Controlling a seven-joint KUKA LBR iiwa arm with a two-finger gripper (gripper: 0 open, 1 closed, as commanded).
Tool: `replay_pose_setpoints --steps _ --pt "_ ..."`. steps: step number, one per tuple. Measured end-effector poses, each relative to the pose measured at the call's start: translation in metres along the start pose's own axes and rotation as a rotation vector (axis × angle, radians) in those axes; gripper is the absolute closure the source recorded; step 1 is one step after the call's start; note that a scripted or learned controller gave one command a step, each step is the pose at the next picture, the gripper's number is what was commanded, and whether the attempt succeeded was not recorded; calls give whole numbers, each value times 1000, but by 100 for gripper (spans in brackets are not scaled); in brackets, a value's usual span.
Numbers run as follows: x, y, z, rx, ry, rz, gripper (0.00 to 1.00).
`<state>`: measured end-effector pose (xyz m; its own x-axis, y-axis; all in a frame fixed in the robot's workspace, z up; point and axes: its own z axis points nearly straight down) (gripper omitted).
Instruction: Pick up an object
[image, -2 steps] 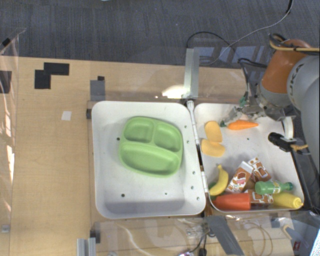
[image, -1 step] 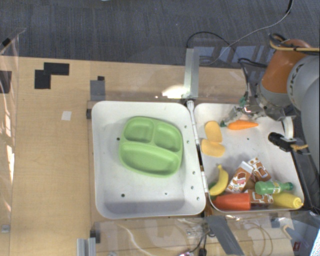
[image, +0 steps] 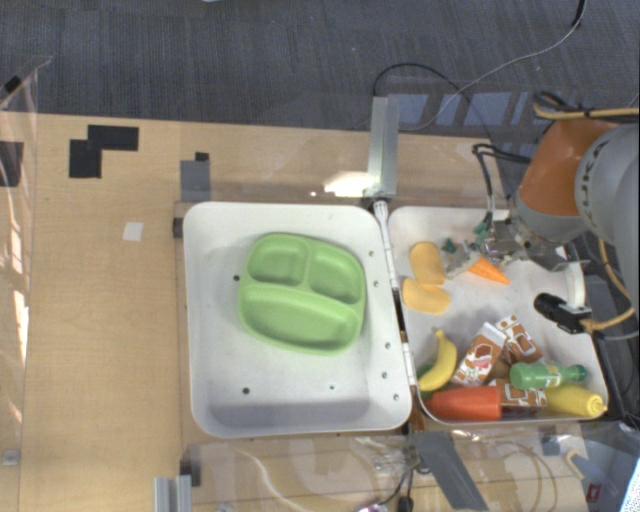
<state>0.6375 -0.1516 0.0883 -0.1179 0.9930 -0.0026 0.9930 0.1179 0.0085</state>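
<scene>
The gripper (image: 487, 240) sits low over the far edge of the right bin (image: 470, 312), just beside a small orange carrot (image: 489, 270) that lies near that edge. The picture does not let me tell what state the tool is in, and nothing can be seen held by it.

The likeliest target, judging by closeness, is the carrot; 2 pale yellow pieces (image: 426, 278) lie a little toward the divider between the bins. Along the near edge of the same bin the toys are packed tight: a banana (image: 439, 362), a red pepper-like piece (image: 466, 403), 2 small cartons (image: 497, 352), a green bottle (image: 545, 377) and a yellow bottle (image: 574, 403). The left bin (image: 210, 310) carries only a green divided plate (image: 300, 292) near its middle.

Risks, as I judge them: the carrot is small, tapered and close to the bin wall, so it could squirt sideways or the tool could catch the wall. A grab landing between the carrot and the yellow pieces would close on nothing.
</scene>
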Motion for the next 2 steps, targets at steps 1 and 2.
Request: replay_pose_setpoints --steps 1,2 --pt "-25 23 0 -1 -1 -136 0" --pt "-24 24 -12 0 1 -139 100"
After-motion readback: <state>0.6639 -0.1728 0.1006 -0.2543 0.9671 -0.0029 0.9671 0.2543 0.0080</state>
